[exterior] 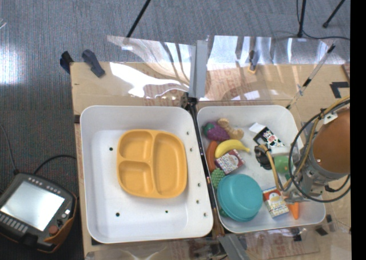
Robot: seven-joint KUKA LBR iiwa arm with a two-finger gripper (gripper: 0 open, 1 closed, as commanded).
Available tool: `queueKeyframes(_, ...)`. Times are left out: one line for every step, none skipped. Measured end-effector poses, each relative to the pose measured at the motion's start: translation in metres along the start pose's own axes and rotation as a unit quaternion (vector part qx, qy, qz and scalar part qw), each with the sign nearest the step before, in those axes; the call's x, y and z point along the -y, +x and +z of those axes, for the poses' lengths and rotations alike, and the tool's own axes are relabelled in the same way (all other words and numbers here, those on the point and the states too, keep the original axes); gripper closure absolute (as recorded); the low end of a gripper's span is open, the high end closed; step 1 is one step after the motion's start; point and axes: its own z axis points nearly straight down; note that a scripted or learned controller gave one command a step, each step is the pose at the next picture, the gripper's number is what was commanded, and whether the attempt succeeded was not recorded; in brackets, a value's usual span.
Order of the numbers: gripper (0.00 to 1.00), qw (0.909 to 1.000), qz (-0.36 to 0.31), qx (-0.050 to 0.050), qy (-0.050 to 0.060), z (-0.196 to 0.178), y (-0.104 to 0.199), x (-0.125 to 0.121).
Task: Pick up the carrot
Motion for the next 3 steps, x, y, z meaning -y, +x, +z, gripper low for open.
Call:
queueKeyframes(1.0, 1.0, -0.005, -0.002, -0.001, -0.043, 0.001, -0.001)
queueKeyframes(1.0, 1.0, -0.007, -0.005, -0.005, 0.005, -0.005, 0.017)
queueKeyframes(1.0, 1.0, -0.009, -0.001, -0.001, -0.006, 0.006, -0.002)
